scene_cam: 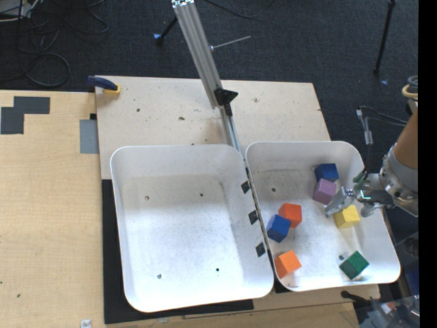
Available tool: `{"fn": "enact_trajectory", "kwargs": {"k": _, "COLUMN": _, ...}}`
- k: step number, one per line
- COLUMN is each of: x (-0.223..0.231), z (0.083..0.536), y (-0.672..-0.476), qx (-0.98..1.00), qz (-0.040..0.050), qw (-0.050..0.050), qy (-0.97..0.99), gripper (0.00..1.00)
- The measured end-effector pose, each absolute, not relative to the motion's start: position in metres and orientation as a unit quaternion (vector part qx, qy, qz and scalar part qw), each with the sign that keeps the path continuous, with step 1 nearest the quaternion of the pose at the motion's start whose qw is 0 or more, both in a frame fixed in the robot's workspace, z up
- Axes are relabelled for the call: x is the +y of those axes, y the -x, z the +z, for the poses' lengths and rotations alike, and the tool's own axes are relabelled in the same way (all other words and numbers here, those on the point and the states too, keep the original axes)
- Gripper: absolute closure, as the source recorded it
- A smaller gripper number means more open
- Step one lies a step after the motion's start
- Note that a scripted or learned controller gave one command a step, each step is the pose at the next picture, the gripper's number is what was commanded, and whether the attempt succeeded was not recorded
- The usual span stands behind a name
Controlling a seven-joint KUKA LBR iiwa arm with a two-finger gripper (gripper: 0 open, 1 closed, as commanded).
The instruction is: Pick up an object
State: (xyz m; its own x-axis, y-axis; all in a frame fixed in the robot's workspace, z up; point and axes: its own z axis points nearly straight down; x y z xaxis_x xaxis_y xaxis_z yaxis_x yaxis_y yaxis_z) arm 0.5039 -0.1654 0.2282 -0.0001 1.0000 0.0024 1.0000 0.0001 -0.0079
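Observation:
The right bin (273,157) holds several cubes. A yellow cube (349,216) lies near its right wall, with a purple cube (325,190) and a blue cube (326,172) just up-left of it. My gripper (351,205) reaches in over the right rim and hangs right at the yellow cube. It is open, with one finger on each side of the cube and wider apart than the cube. An orange-red cube (291,213) and a second blue cube (278,227) touch near the bin's middle. An orange cube (288,262) and a green cube (354,264) sit by the front wall.
The left bin (136,157) stands beside the right one, with a divider carrying black clips (251,216) between them. A slanted aluminium bar (202,53) rises behind the bins. The arm's wrist (403,183) overhangs the right rim.

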Motion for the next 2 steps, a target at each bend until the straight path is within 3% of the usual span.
{"fn": "enact_trajectory", "kwargs": {"k": 1, "x": -0.166, "z": 0.23, "y": -0.505, "qx": -0.707, "qz": 0.0006, "qw": 0.001, "qy": 0.708, "gripper": 0.0}}
{"fn": "enact_trajectory", "kwargs": {"k": 2, "x": -0.174, "z": 0.17, "y": -0.502, "qx": -0.707, "qz": 0.0023, "qw": 0.004, "qy": 0.707, "gripper": 0.0}}
